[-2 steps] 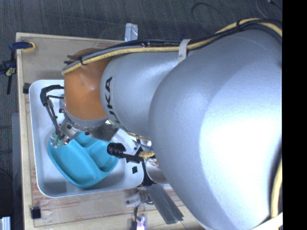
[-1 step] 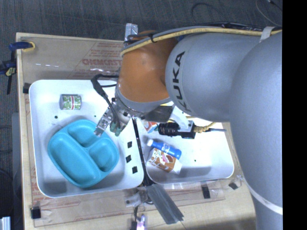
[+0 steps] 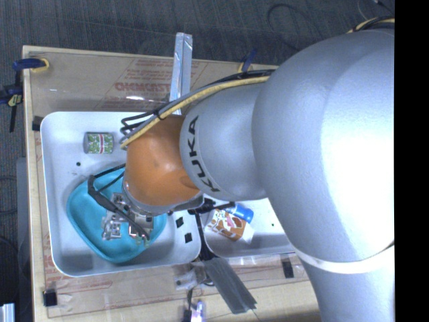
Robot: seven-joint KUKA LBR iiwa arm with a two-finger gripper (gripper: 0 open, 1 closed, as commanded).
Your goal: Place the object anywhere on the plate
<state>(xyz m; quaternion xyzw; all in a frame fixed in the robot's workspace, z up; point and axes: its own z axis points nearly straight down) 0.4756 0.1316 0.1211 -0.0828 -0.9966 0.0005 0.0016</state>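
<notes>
Can in left bin beside plate; gripper state unclear.

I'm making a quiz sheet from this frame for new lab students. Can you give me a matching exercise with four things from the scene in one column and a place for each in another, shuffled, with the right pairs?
Things:
1. small can
2. blue plate
3. snack packet
4. gripper

Places:
A. in the right bin, near its left wall
B. low in the left bin, partly under the arm's wrist
C. above the blue plate
D. upper part of the left bin, beyond the plate

Pairs: 1-D, 2-B, 3-A, 4-C
</notes>
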